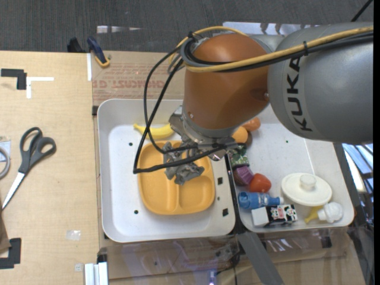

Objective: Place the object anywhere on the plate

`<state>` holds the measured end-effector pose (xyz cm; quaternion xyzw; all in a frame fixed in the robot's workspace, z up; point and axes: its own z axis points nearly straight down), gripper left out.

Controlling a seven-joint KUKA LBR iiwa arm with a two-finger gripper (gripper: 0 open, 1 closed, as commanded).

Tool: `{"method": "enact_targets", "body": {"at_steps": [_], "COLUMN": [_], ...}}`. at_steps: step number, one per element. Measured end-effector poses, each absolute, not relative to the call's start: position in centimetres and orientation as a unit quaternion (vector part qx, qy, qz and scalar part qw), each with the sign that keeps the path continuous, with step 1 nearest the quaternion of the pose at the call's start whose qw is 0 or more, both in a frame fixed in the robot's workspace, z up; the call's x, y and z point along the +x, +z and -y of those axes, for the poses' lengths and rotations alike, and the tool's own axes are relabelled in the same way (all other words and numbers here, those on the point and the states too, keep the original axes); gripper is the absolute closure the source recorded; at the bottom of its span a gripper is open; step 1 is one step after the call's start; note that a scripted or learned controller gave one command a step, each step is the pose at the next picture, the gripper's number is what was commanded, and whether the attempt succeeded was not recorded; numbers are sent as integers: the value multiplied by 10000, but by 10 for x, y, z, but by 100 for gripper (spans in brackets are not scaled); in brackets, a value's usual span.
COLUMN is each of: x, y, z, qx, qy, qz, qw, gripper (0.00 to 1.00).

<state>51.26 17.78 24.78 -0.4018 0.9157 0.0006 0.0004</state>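
Camera view, arm (309, 82): is being seen reaching in from the right, its orange wrist band covering the gap between the two bins.
Camera view, gripper (185, 170): is being held low over the yellow plate (160, 195), above the plate's upper middle part.
Camera view, tool state: cannot be told; the grey mechanism is being blurred and partly hidden by cables, and nothing is being shown plainly within its grasp.
Camera view, yellow plate: is being carried in the left bin (119, 218), divided into compartments, lying flat.
Camera view, banana (153, 130): is being shown in the left bin, just beyond the plate's far edge, partly hidden by the wrist.
Camera view, right bin (297, 153): is being occupied by an orange ball (240, 135), a purple toy (242, 174), a red piece (259, 183), a blue bottle (254, 200) and a white lid (306, 187).
Camera view, bench: scissors (29, 153) are being left well apart on the wooden surface (47, 218) to the left.
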Motion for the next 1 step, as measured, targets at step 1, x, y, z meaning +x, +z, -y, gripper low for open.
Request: {"method": "enact_targets", "body": {"at_steps": [1], "x": [513], "y": [248], "z": [-178], "qx": [-4017], "qy": [6], "qz": [-9158], "qw": [5], "gripper": [0]}}
